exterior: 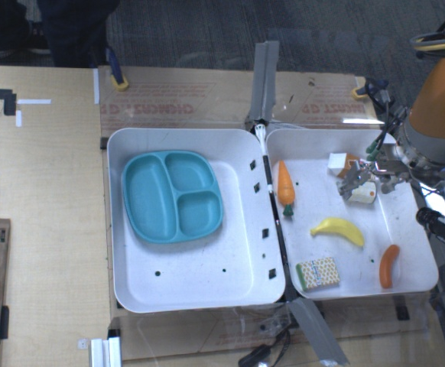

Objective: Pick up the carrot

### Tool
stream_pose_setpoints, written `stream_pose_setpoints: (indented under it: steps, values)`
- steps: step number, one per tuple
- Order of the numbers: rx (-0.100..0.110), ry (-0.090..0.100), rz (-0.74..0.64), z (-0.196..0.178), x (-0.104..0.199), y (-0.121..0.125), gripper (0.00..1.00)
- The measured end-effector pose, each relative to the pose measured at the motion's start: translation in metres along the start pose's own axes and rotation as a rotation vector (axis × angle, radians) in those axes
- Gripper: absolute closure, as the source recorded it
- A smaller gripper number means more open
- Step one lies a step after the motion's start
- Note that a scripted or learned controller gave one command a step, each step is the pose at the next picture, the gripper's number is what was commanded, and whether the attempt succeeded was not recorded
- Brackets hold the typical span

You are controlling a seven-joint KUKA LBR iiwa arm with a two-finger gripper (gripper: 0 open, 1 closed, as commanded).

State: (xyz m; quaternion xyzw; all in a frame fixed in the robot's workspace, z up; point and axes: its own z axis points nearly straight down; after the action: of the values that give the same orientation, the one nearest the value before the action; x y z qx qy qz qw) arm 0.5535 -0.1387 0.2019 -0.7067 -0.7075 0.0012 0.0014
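Reaching in from three o'clock, gripper (358,182) low over the right bin (406,281), fingers' state unclear, carrot (285,183) at nine o'clock, wooden table (39,174) beneath.

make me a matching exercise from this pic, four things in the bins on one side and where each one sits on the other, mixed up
Things:
1. carrot
2. banana
3. sausage
4. plate

Places:
A. left bin
B. right bin, near right corner
C. right bin, along its left wall
D. right bin, middle

Pairs: 1-C, 2-D, 3-B, 4-A
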Motion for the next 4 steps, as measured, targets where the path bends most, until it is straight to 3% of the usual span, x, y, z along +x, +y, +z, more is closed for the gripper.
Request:
stream_pose_setpoints:
  steps: [1,2,3,4]
  values:
    - [-0.001,-0.001,-0.060,0.064,0.033,0.058,0.00]
    - [0.000,0.000,0.230,0.111,0.044,0.062,0.00]
    - [0.001,0.000,0.229,0.102,0.044,0.062,1.00]
    - [0.002,0.000,0.229,0.102,0.044,0.062,0.00]
